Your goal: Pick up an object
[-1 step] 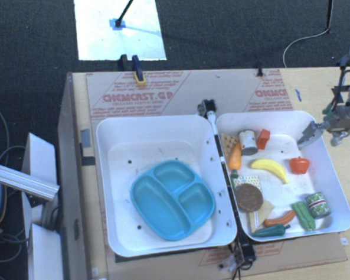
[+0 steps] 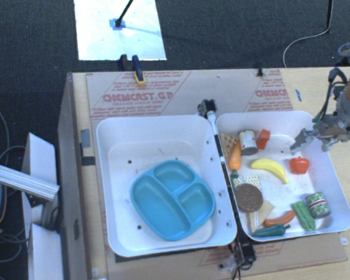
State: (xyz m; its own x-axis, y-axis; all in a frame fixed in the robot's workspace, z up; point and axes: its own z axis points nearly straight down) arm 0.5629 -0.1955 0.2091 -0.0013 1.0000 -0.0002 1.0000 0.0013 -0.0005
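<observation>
I see the gripper (image 2: 309,137) above the right bin (image 2: 337,183), near its far edge; I cannot tell its state. The banana (image 2: 270,169) lies mid-bin, long axis running left to right and towards me.

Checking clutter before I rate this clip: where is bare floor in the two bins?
Left bin: bare floor along the back wall and left wall around the blue plate. Right bin: one bare patch bordered by the banana, tomato and can. Its left side and front edge, around the round cookie, are crowded.
</observation>
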